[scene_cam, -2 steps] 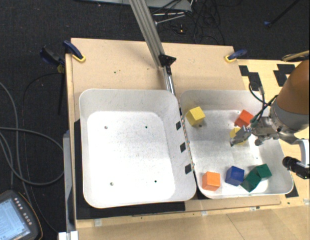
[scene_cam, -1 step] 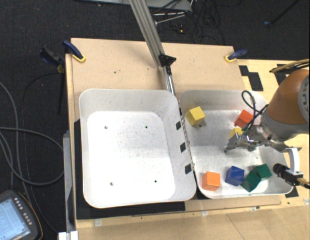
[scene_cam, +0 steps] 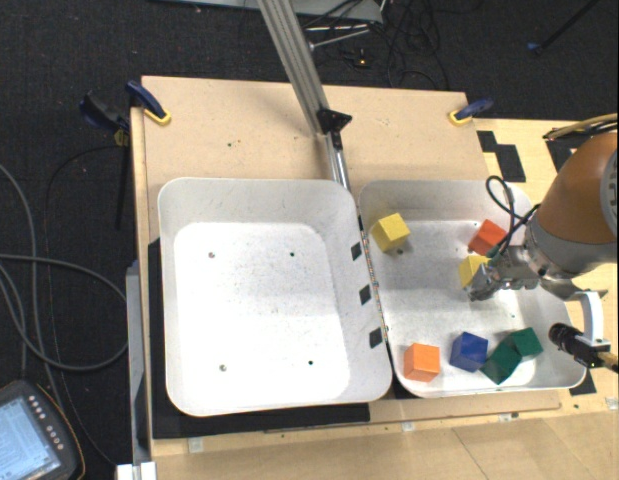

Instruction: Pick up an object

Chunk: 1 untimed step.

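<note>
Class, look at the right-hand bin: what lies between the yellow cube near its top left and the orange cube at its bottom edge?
In the camera view, only bare white bin floor lies between the yellow cube and the orange cube.

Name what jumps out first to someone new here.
The coloured blocks all sit in the right bin: a yellow block near its top left, an orange block, blue block and green blocks along the bottom. The gripper is low at the bin's right side.
</note>
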{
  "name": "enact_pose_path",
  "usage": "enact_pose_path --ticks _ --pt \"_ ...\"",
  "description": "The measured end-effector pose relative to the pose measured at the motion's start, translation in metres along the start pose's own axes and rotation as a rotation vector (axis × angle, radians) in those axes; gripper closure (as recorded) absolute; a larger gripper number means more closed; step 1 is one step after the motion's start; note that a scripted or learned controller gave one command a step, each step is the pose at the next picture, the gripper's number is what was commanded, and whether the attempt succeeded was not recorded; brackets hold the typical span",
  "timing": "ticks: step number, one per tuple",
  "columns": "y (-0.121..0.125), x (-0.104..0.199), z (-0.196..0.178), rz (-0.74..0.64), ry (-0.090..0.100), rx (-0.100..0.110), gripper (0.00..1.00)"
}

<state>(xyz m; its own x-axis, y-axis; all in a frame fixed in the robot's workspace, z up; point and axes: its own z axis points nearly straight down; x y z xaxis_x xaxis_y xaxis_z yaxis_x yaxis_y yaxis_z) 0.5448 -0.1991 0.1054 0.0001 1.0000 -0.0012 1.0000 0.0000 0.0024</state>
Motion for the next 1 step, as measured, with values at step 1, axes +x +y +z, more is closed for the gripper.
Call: enact_pose_path --ticks 1 --pt "0.0016 -0.0032 -0.0632 -0.002 -0.002 -0.005 1.0"
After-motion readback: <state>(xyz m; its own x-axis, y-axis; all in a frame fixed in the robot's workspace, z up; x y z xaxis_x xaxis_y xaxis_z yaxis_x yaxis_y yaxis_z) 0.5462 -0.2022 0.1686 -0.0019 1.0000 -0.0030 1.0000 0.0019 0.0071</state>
